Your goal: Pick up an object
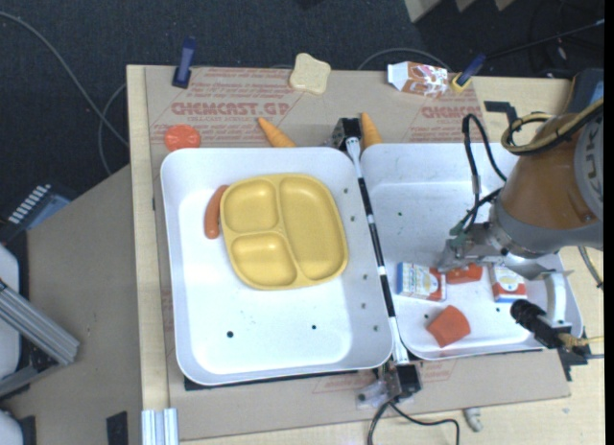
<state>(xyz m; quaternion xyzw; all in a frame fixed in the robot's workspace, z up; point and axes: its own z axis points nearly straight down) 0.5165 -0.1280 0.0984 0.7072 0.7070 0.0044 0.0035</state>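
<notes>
I've got the claw [463, 259] down in the right bin [422, 184] by the carton [419, 281], can't tell its grip tbh.

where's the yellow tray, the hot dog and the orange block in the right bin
yellow tray [284, 230], camera view, on its central divider
hot dog [212, 217], camera view, mid-length
orange block [448, 325], camera view, top face

In the right bin [413, 179] a small white carton [419, 281] with blue and red print lies flat near the left wall, and an orange-red block [448, 325] rests just below it by the front rim. A second small white and red packet [507, 287] lies toward the right side. The yellow divided plate [284, 230] sits in the left bin [269, 347], with a red sausage [212, 213] lying touching its left edge.
</notes>
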